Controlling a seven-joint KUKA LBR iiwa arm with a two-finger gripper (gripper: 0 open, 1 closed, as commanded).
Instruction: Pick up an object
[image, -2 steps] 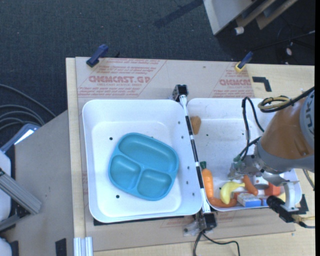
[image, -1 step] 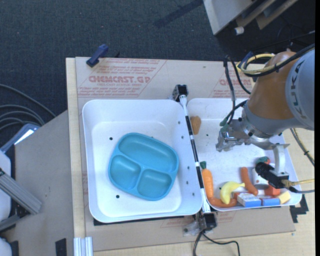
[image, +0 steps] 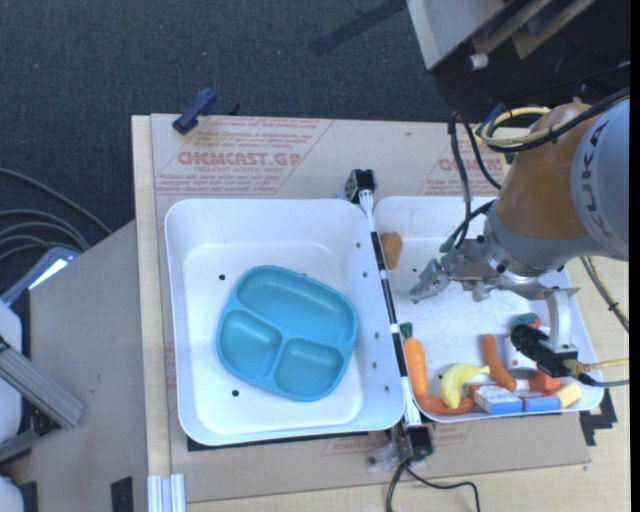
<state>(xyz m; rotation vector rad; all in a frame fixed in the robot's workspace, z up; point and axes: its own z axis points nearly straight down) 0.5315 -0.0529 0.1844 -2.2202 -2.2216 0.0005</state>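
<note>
Metal hand (image: 432, 281), smooth blue sectioned plate (image: 288, 332)

We see the grey two-finger gripper (image: 428, 283) low over the right white plastic bin (image: 425, 212), nothing between its fingers. Just beyond it lies a small brown rounded piece (image: 391, 248). Toward the near edge: a long orange carrot (image: 416, 366), a yellow banana (image: 459, 382). Left: a blue three-compartment plastic tray (image: 288, 331).

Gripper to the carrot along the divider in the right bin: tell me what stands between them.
Nothing visible stands between them. The gripper hangs over bare white floor of the right bin, and the carrot lies nearer the camera against the divider. The yellow banana sits beside the carrot's near end, off that line.
</note>
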